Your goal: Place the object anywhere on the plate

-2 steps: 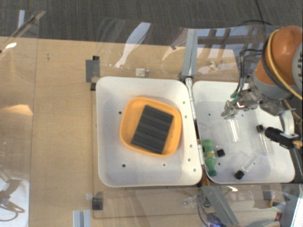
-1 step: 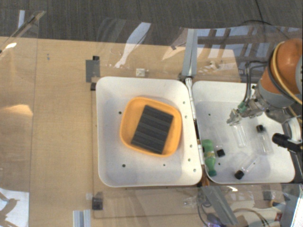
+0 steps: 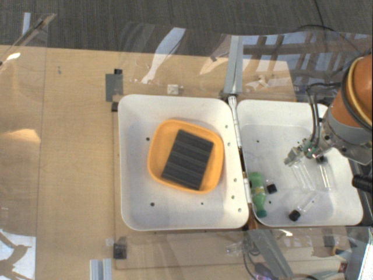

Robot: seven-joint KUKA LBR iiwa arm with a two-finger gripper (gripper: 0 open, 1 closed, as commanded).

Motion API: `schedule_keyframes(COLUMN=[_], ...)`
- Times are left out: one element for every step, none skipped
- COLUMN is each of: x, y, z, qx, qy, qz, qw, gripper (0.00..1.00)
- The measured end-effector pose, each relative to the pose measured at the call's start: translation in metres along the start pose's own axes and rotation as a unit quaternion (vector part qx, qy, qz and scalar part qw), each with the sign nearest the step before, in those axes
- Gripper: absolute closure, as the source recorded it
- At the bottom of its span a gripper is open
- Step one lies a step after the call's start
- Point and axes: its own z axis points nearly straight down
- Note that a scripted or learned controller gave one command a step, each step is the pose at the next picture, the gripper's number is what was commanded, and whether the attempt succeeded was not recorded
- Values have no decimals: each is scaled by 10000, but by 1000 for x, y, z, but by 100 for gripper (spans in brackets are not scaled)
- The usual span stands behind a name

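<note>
An orange plate [image 3: 156,156] sits in the middle of the left bin [image 3: 131,209]. A dark grey ribbed block [image 3: 187,159] lies flat on it, a little tilted. My gripper [image 3: 282,201] hangs low over the right bin [image 3: 344,214], open, its two clear fingers ending in small black tips [image 3: 294,215] spread well apart. Nothing is between them. A small green object [image 3: 257,192] lies against the right bin's left wall, just left of the nearer fingertip and apart from it.
The ridge where the two bins meet [image 3: 238,156] runs between the plate and my gripper. The arm's grey wrist and orange band [image 3: 355,107] hang over the right bin's far right side. Bare wooden bench [image 3: 58,156] lies to the left.
</note>
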Motion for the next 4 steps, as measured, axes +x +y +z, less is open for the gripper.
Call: schedule_keyframes(x=[-40,14,26,43], y=[-26,-34,-28,-19], z=[57,11,15,18], qx=[7,-4,-6,-8], qy=[3,-2,-6,-7], qz=[-504,-1512,-1790,-2023], qw=[9987,9885,9838,9793], gripper=[100,100,100,100])
